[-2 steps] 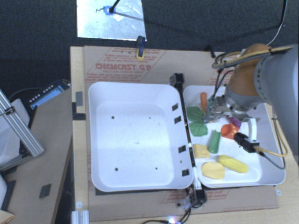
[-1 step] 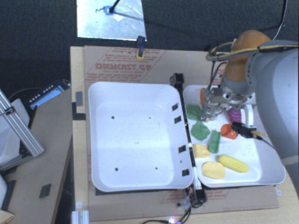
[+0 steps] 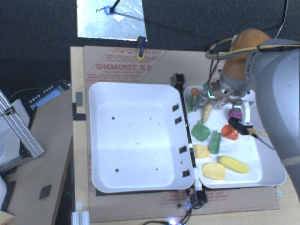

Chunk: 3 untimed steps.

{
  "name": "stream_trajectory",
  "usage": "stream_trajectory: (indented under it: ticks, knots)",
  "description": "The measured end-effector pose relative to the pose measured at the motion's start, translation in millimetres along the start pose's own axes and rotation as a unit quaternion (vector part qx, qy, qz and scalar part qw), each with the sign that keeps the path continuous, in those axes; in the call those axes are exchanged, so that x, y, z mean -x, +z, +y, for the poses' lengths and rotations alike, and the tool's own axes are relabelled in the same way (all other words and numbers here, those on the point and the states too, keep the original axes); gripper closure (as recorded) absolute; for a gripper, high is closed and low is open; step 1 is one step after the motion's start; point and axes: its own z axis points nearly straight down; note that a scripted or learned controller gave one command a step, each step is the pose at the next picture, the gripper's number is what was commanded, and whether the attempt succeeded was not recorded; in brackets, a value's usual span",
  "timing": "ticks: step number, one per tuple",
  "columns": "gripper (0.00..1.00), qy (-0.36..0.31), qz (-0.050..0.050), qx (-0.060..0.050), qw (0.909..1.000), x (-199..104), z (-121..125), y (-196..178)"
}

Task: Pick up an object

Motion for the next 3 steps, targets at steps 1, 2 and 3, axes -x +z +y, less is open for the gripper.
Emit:
stream_trajectory:
  ticks: [1, 2, 3]
  knots:
    - [1.00, -0.002, 0.000, 0.002, 1.0000, -1, 1, -12]
    - [1.00, -0.005, 0.002, 0.009, 0.9999, -66, 4, -108]
    - [1.00, -0.004, 0.002, 0.003, 1.0000, -114, -20, -120]
